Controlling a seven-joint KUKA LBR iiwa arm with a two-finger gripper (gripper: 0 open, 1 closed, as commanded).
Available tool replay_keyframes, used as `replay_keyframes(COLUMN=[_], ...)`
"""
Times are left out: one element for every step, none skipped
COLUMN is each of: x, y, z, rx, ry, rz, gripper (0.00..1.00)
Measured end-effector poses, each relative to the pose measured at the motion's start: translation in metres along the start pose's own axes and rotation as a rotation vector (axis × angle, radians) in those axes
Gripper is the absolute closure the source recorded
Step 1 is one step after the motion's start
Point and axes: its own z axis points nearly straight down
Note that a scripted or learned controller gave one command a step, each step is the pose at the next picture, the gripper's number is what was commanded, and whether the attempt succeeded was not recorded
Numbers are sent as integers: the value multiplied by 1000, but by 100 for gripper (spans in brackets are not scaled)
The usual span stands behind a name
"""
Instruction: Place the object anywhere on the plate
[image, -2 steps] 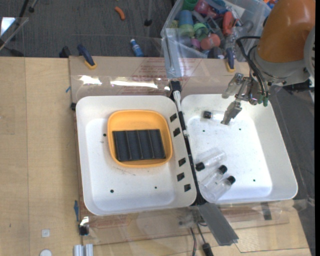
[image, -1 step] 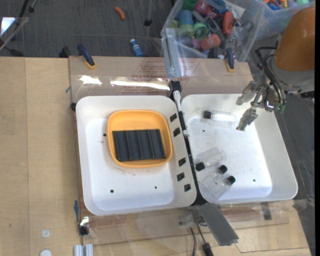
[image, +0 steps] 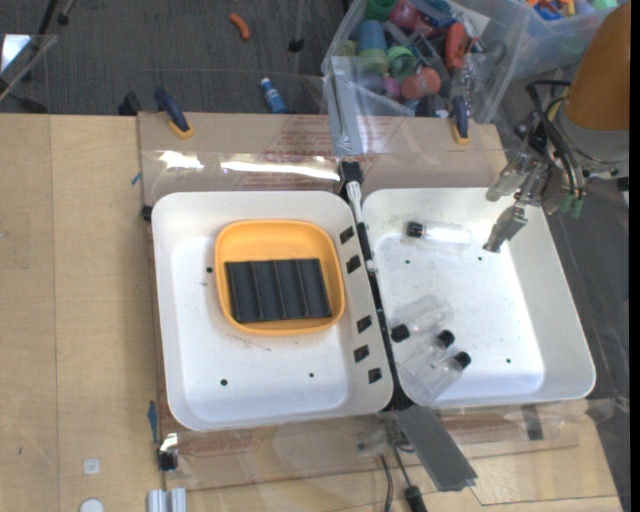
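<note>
An orange plate (image: 232, 247) sits in the left bin (image: 190, 370), and a black ridged block (image: 278, 290) lies flat on it. In the right bin (image: 540, 330), a clear vial with a black cap (image: 434, 233) lies near the back. Several more clear black-capped vials (image: 430, 340) are clustered at the front left. My gripper (image: 503, 208) hangs over the back right part of the right bin, just right of the lone vial. It is open, with nothing between its fingers.
A black divider strip (image: 362, 290) runs between the two bins. A clear tub of coloured toys (image: 420, 60) stands behind the bins. Blue clamps (image: 175, 115) hold the bench cover at the back.
</note>
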Motion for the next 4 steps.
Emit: replay_keyframes(x=[-11, -24, -24, -27], y=[-21, -62, -59, -58], z=[-4, 28, 14, 6], rx=[0, 1, 1, 1], ry=[0, 6, -1, 0], rz=[15, 44, -116, -204], gripper=[0, 0, 0, 0])
